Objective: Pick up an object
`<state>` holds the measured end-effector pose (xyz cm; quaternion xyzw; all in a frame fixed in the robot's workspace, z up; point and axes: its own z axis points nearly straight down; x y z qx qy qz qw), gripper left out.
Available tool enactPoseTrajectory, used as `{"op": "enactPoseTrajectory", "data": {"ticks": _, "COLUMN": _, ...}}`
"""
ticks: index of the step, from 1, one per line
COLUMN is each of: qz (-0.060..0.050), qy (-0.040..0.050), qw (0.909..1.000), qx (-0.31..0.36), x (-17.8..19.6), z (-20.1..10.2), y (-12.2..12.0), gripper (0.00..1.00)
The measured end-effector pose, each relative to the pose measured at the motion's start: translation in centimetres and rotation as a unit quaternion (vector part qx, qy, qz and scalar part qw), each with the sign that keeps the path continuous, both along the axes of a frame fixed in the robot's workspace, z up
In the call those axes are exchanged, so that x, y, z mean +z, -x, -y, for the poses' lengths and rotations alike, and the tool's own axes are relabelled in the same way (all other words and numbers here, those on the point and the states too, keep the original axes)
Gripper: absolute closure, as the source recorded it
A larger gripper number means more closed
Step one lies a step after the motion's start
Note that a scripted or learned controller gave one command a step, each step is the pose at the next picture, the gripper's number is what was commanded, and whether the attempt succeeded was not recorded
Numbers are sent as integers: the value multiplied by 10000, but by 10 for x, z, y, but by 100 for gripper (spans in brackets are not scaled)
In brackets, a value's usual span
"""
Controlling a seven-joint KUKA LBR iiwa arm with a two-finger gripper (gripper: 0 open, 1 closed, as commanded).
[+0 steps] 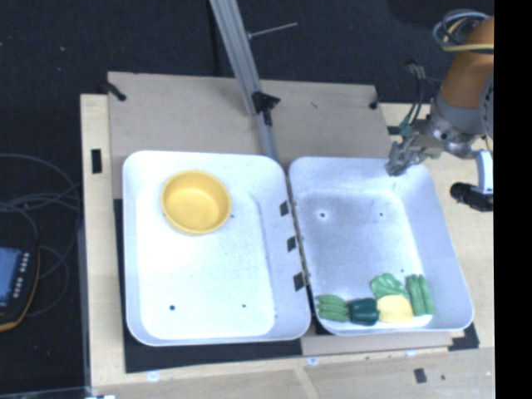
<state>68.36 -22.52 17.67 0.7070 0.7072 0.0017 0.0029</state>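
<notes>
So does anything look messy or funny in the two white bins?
Nothing looks spilled or broken. The yellow bowl sits upright in the left bin. The green and yellow toys are all huddled in the near corner of the right bin, far from the gripper at its far edge.

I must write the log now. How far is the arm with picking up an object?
Nothing looks done: the yellow bowl sits in the left bin, and the green and yellow items lie at the right bin's near edge. In hand: the gripper is over that bin's far right corner, apart from them. Left: reach, grasp, lift.
</notes>
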Motion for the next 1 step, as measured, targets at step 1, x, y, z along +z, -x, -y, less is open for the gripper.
{"op": "enactPoseTrajectory", "data": {"ticks": 1, "qz": 1, "qy": 1, "qw": 10000, "qx": -3, "x": 64, "z": 2, "y": 2, "gripper": 100}}
